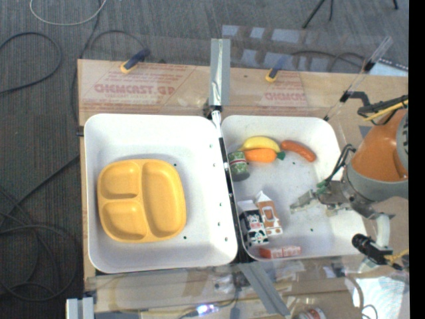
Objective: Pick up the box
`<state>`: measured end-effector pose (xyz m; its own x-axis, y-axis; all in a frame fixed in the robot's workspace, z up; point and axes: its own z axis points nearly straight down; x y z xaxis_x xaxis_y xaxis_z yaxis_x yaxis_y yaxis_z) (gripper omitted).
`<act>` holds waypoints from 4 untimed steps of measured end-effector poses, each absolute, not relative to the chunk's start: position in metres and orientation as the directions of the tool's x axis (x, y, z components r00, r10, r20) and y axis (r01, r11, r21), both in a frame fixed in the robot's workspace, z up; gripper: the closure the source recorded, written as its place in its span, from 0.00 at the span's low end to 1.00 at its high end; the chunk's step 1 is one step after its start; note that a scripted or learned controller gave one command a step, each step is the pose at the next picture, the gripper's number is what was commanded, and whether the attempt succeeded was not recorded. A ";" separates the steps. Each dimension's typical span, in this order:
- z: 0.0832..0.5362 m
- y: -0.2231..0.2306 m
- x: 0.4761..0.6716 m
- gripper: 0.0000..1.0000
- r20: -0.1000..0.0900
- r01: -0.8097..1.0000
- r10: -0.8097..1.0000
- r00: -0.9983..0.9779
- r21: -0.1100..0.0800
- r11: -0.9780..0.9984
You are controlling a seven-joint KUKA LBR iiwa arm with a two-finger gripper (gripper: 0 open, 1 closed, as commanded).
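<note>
Near the front of the right bin (pixel 319 133) a small carton with a brown and white face (pixel 268 216) stands against a black and white carton (pixel 252 226). In front of them a flat red box (pixel 279 251) lies at the bin's front wall. My gripper (pixel 301 202) hangs low over the right bin, right of the cartons and apart from them, with its tip pointing left. Nothing shows in it. The grey wrist and orange band (pixel 378 158) reach in from the right.
At the back of the right bin lie a banana (pixel 261 142), an orange carrot (pixel 261 155), a red sausage (pixel 298 150) and a small green can (pixel 238 165). A yellow divided plate (pixel 141 199) rests in the left bin (pixel 133 128).
</note>
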<state>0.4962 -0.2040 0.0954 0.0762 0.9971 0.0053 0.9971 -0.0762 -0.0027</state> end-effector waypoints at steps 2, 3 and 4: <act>0.088 -0.174 0.522 0.00 -0.001 0.749 0.749 0.663 0.005 -0.663; 0.089 -0.113 0.486 0.00 0.002 0.672 0.672 0.740 0.009 -0.740; 0.232 -0.171 0.537 0.00 -0.005 0.834 0.834 0.551 -0.001 -0.551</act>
<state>0.5370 -0.1707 0.2318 0.5513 0.8343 -0.0053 0.8343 -0.5513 -0.0015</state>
